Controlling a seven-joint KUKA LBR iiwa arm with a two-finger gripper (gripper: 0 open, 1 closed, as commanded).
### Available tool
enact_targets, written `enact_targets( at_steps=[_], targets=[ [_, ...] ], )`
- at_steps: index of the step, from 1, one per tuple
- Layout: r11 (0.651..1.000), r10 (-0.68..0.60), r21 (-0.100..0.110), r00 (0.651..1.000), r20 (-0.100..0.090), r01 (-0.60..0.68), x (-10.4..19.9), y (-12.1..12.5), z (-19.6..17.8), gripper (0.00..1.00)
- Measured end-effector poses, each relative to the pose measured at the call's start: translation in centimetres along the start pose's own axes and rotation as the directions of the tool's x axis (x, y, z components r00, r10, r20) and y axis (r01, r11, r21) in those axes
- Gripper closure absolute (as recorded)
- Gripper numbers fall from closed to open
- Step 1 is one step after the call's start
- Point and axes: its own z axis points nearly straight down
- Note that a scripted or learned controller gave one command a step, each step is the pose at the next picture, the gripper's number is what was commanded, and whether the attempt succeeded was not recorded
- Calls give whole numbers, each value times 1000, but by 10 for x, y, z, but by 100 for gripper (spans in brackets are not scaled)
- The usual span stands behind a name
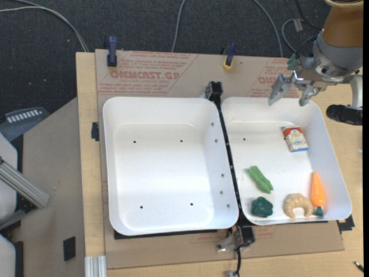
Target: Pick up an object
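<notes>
Gripper (292, 90) is hanging over the far rim of the right bin (328, 133), its two fingers spread apart with nothing between them. Inside that bin, a small carton (294, 138) is lying nearest it, while a green pod (260, 178), a dark green vegetable (262, 206), a croissant (298, 205) and a carrot (317, 190) are sitting along the near side. The left bin (109, 154) is sitting beside it.

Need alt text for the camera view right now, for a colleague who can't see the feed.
The arm's open gripper hangs above the far edge of the right bin, holding nothing. That bin holds a small carton, a green pea pod, a dark green broccoli piece, a croissant and a carrot. The left bin sits beside it.
</notes>
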Motion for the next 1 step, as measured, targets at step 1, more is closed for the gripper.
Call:
enact_targets(
  at_steps=[1],
  targets=[
    [1000,-2,3,1000,-1,2,44,-76,28,0]
  ],
)
